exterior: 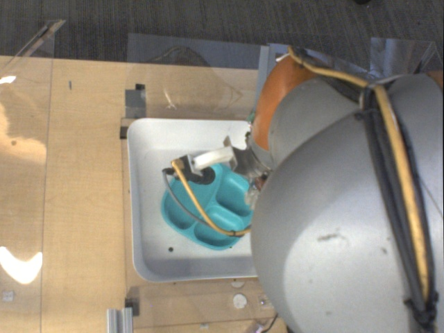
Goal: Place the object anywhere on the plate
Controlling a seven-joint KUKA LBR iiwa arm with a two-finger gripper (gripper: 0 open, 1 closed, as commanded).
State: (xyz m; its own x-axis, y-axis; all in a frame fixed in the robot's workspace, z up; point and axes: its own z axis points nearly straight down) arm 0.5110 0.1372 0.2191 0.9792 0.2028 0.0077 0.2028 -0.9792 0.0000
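Partly hidden plate (179, 215) (in white bin (148, 207))

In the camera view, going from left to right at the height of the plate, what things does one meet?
wooden bench → white bin → teal plate → grey arm

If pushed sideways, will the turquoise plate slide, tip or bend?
The plate looks like moulded plastic with compartments, so probably stiff and light. Lying flat on the smooth white bin, it would likely slide, not tip.
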